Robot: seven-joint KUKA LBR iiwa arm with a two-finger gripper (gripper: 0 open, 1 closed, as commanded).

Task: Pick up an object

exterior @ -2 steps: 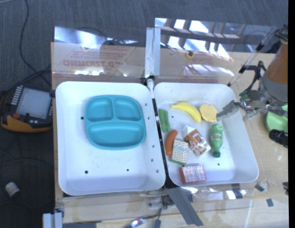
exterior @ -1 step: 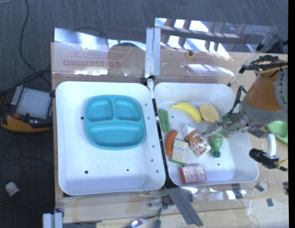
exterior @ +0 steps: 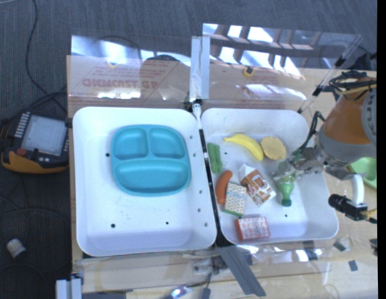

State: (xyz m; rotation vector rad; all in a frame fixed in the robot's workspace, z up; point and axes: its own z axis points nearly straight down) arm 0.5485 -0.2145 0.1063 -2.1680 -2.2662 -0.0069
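Observation:
The right bin (exterior: 308,212) holds several toy groceries. A yellow banana (exterior: 244,144) and a round yellow fruit (exterior: 273,147) lie at the back. A green cucumber (exterior: 214,157) rests along the left wall, with an orange carrot (exterior: 223,186) below it. An orange-and-white carton (exterior: 257,187), a pale green packet (exterior: 235,199) and a red box (exterior: 252,227) sit in the middle and front. My gripper (exterior: 297,162) hangs low in the bin's right part, right of the round fruit and just above a green bottle (exterior: 285,190). Nothing shows as held.
The left bin (exterior: 93,192) carries a blue divided plate (exterior: 149,159). The arm's orange band (exterior: 345,120) reaches over the right bin's right rim. A light green object (exterior: 367,167) sits outside that rim. Clear panels stand behind both bins.

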